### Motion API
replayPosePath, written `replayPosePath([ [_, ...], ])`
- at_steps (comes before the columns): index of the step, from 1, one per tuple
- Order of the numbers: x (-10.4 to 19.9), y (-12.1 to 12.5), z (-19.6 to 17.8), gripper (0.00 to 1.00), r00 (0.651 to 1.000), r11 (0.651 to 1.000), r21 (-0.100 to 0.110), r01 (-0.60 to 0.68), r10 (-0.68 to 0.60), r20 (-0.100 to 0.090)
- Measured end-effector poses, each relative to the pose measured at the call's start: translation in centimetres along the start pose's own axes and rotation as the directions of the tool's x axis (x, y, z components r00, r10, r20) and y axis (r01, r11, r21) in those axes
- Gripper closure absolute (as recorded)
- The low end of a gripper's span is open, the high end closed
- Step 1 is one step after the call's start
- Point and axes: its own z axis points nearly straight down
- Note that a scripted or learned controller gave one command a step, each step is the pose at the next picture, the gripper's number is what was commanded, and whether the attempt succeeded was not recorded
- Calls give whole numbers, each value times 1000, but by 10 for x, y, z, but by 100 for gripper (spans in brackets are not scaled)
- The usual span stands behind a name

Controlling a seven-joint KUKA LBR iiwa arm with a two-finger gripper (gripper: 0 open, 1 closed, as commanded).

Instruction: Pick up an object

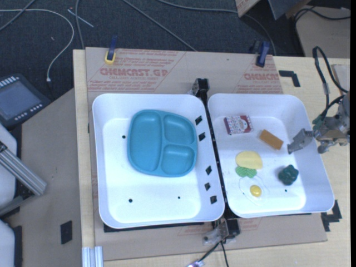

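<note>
Cardboard sheeting (167, 65) printed with red lettering covers the wooden bench (78, 149) on which I work; two shallow white bins sit side by side on it.

Nearest the front edge, in the right bin (311, 202), I see a small yellow piece (255, 191) lying on a faint wire outline near the front wall. Just behind it a yellow-and-green toy (248, 163) rests near the bin's middle. A dark green lump (288, 174) sits toward the right wall, well apart from both.

Farther back, an orange-brown block (272, 139) lies tilted, and a red-and-white packet (238, 125) lies flat near the back left corner of the same bin.

At the right wall, the gripper (297, 142) reaches over the rim, level with the orange-brown block and just beside it. No object lies between its fingers; whether they are spread or pressed together I cannot tell at this angle.

In the left bin (105, 166), a blue divided plate (162, 142) rests toward the back, with three compartments.

Beyond the bench, black cables (67, 15) trail over dark carpet.
</note>
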Motion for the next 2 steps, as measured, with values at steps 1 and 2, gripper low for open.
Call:
replayPosePath([
  [1,0,3,-6,0,1000,1000,-12,4,-4,4],
  [2,6,4,56,0,1000,1000,-6,4,-4,1],
])
